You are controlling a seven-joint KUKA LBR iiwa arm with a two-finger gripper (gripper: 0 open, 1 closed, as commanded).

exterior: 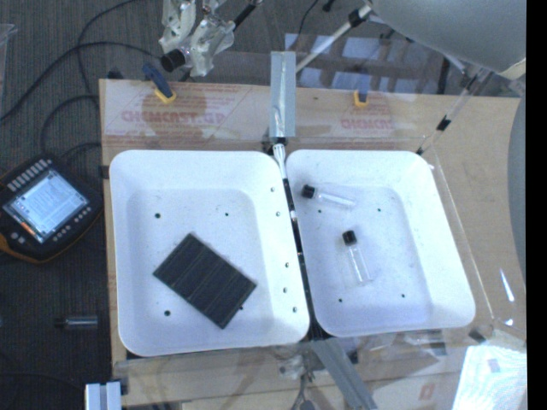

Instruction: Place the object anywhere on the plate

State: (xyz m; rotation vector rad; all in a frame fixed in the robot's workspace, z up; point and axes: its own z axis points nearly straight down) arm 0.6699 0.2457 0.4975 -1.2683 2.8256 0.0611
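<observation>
Lying in the right bin (pixel 444 229), two vials (pixel 357 256) (pixel 329 196) sit below the claw (pixel 195 37), its state unclear.

2 clear vials with black caps lie flat in the right bin: vial one (pixel 326 196) near the back, vial two (pixel 355 257) mid-bin. A dark ribbed plate (pixel 205 280) lies flat in the left bin.
</observation>
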